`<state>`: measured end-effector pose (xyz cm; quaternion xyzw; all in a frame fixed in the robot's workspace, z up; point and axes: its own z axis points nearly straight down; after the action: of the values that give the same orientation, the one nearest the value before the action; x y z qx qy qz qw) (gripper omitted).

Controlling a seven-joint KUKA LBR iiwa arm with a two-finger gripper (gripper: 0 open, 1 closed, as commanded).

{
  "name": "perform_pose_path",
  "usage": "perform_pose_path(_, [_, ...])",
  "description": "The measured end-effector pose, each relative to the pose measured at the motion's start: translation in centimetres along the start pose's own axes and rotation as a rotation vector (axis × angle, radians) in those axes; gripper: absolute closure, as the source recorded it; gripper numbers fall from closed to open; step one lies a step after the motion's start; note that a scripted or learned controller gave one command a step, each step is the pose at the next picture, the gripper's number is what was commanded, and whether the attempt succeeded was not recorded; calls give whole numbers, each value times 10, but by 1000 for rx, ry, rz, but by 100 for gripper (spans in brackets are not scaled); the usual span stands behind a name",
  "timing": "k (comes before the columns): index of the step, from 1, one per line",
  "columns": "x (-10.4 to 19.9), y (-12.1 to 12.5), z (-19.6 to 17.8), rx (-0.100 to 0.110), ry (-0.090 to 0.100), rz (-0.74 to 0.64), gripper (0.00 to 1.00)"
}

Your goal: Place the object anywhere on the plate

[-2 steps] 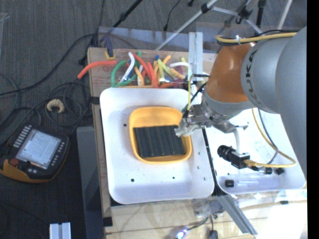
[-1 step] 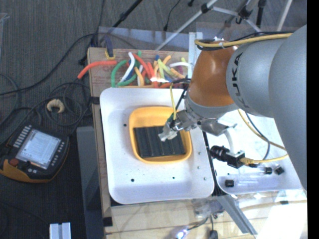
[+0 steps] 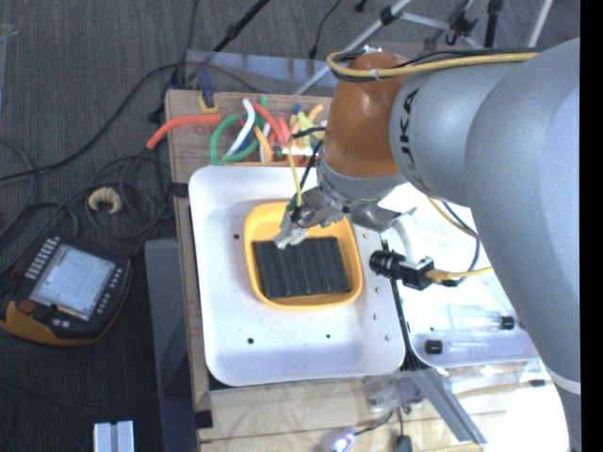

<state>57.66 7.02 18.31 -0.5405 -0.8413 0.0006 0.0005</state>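
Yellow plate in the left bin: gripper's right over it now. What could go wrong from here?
1. The gripper hangs by the back left corner of the yellow rectangular plate, so a release might land on the rim and roll off.
2. No object is visible between the fingers; the try may already be empty.
3. The dark ribbed mat on the plate could tip a dropped thing into the white bin.

Even bright light, soft focus, faint shadows

Plate (image 3: 303, 295) in the left bin (image 3: 226, 337), fingers (image 3: 287, 236) over the plate's rear-left part.
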Motion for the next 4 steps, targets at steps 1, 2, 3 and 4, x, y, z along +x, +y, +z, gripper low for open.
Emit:
perform_pose_path(1, [-26, 3, 0, -2, -2, -314, 100])
perform_pose_path(2, [-76, -16, -1, -1, -3, -476, 100])
perform_pose_path(3, [-63, -4, -1, -2, -3, -576, 100])
perform_pose_path(4, [-68, 9, -1, -2, -4, -755, 100])
